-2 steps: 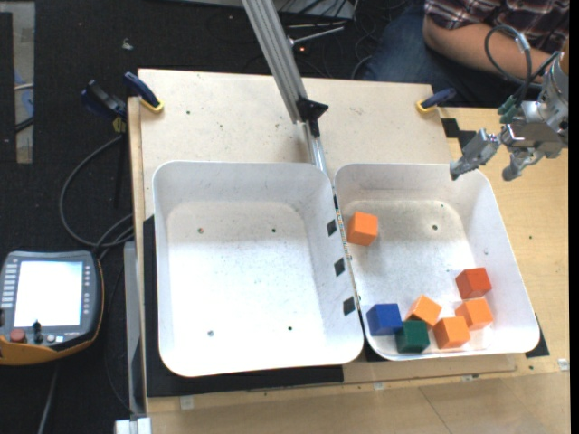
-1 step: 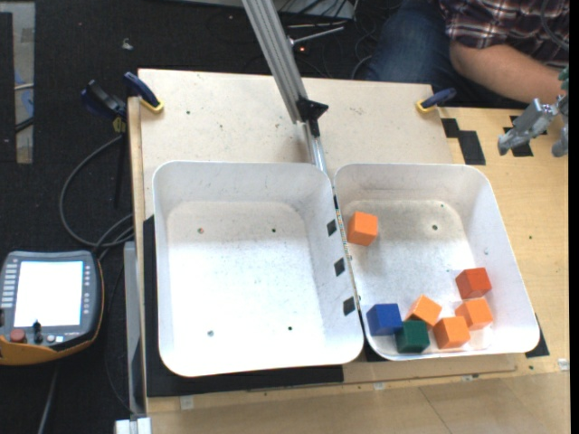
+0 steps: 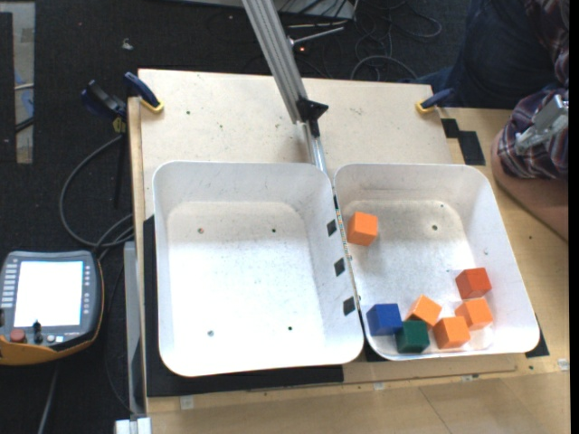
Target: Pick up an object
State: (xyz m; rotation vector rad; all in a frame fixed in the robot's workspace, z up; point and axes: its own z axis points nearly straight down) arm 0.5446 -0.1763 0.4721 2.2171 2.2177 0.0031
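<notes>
Clustered cubes crowd the right bin's near wall; we favour the lone cube. Claw state: we cannot tell.

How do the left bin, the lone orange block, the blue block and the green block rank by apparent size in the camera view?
1. left bin, by far the largest.
2. lone orange block, blue block and green block: too alike to rank, and the last two sit nearer the camera.
</notes>
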